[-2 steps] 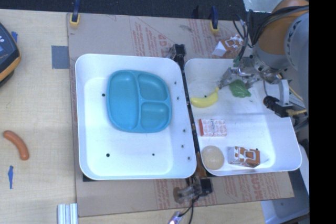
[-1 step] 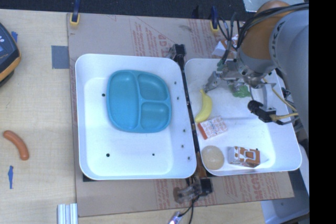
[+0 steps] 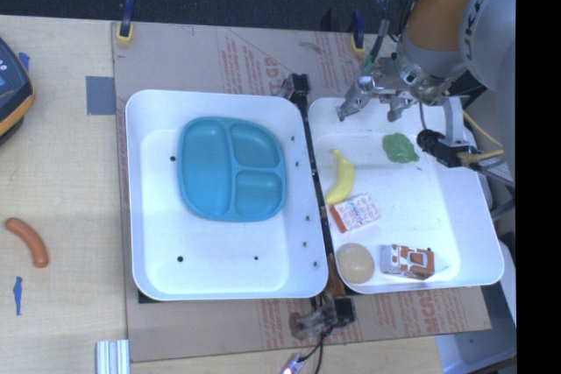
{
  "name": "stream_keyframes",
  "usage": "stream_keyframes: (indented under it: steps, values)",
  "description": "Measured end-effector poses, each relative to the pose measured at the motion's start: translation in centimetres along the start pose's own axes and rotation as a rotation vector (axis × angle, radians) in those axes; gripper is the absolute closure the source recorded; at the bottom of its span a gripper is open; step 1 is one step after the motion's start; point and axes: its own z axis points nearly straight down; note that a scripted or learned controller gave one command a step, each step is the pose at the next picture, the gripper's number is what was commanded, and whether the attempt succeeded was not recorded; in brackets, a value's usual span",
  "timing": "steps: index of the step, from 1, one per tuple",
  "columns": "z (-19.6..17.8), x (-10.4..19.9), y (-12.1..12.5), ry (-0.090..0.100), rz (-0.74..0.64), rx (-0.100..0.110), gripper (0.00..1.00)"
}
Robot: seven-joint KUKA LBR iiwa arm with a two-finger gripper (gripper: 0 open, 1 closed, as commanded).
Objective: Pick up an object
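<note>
Plate (image 3: 232, 168) in left bin (image 3: 140, 188), banana (image 3: 341, 177) in right bin (image 3: 478, 215)

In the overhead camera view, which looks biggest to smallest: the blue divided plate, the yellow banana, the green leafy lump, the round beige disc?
1. Blue divided plastic plate, by far.
2. Yellow banana.
3. Round beige disc and green leafy lump: too alike to rank.

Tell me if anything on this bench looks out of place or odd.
One thing: a sausage lies alone on the bare bench left of the left bin, while the other food, such as the banana, sits in the right bin. The blue plate lies slightly turned in its bin. Nothing looks spilled or broken.
</note>
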Motion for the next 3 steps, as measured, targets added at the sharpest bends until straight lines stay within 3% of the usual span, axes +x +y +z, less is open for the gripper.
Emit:
stream_keyframes:
  steps: [1,2,3]
  values:
    - [10.3,-2.3,-0.2,-0.002,0.002,0.008,0.0]
    - [10.2,-1.8,-3.6,-0.002,0.003,0.005,0.0]
    - [10.2,-1.7,-4.8,-0.002,0.004,0.006,0.0]
